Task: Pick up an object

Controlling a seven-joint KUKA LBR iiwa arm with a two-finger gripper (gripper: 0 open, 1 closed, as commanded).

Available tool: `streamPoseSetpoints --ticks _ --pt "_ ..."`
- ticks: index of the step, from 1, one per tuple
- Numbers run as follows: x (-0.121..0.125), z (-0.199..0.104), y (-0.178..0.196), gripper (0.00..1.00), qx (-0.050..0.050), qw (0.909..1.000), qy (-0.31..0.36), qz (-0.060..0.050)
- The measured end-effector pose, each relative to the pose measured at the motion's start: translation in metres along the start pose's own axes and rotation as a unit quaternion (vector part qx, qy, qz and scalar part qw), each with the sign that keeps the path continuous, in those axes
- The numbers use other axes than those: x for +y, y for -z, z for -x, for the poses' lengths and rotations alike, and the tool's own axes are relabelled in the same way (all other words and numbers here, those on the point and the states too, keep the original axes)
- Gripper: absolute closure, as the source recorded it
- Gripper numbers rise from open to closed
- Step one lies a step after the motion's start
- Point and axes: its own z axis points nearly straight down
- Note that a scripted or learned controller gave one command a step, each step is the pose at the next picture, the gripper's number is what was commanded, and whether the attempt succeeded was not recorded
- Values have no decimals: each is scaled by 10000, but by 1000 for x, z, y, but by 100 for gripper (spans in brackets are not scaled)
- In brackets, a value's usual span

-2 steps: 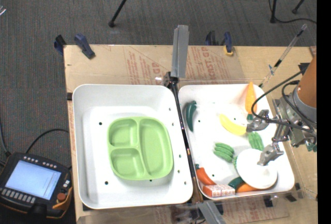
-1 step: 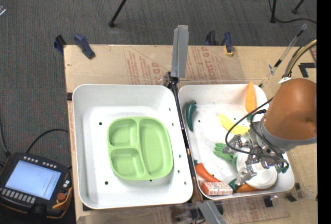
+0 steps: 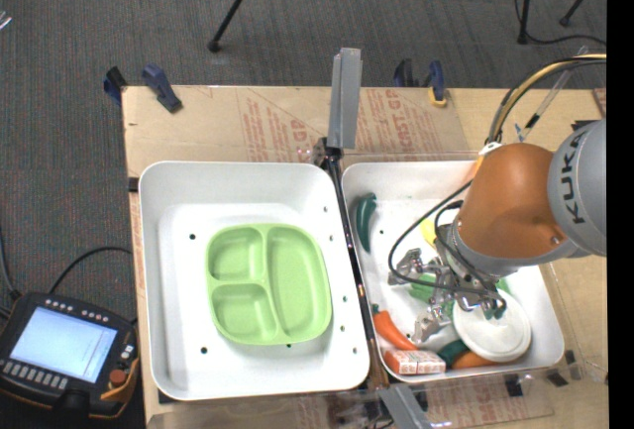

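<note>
Hand (image 3: 436,318), grip seemingly unreadable, hovers just right of the carrot (image 3: 390,329).

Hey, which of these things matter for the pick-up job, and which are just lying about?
In play: gripper; right bin with its carrot, white bowl, dark green vegetable, red and white box.

Lying about: green divided plate in the left bin; teach pendant; blue clamps.

The grey arm (image 3: 594,184) reaches in from the right, its orange band (image 3: 507,204) bent downward over the wrist. The gripper (image 3: 436,318) hangs low, pointing down, with cables looping beside the wrist.
</note>
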Motion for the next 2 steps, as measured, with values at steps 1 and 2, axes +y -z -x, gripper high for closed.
streamPoseSetpoints --ticks 1,2 --pt "8 35 2 0 -13 9995 303 -12" --pt "-33 -31 6 0 -95 9930 1178 -49"
